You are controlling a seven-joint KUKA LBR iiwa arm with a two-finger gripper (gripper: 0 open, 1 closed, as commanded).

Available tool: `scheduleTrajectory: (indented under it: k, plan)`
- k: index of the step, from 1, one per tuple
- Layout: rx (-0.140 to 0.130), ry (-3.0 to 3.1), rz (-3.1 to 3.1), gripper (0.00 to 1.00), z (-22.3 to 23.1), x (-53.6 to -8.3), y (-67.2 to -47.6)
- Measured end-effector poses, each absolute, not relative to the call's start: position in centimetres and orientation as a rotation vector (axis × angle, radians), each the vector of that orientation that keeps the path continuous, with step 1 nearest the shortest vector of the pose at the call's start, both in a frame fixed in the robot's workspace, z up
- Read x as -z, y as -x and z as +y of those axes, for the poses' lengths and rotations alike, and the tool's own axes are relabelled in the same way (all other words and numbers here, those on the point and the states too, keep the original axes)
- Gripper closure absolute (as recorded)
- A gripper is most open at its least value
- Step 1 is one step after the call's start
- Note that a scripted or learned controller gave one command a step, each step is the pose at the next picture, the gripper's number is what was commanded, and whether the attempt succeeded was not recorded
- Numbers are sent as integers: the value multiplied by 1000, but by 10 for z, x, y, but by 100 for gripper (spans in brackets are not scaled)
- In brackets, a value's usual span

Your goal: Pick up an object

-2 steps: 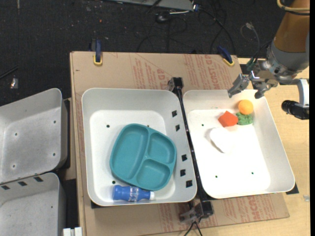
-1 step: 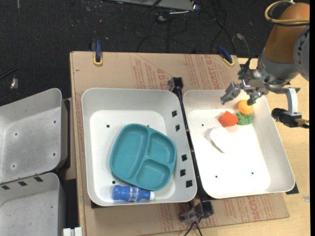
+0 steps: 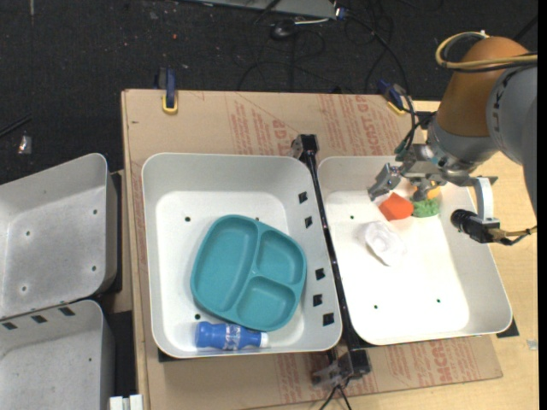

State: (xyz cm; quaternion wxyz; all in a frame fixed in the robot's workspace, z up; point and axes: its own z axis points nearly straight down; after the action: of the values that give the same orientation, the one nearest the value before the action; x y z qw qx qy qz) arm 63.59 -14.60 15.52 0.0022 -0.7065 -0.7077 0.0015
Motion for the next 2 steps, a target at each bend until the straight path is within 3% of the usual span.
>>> scheduleTrajectory:
  k: [1, 2]
  plan:
    - [-1, 2229, -2229, 0, -152, -99, -642]
    - [10, 2235, -2236, 100, -152, -115, -645]
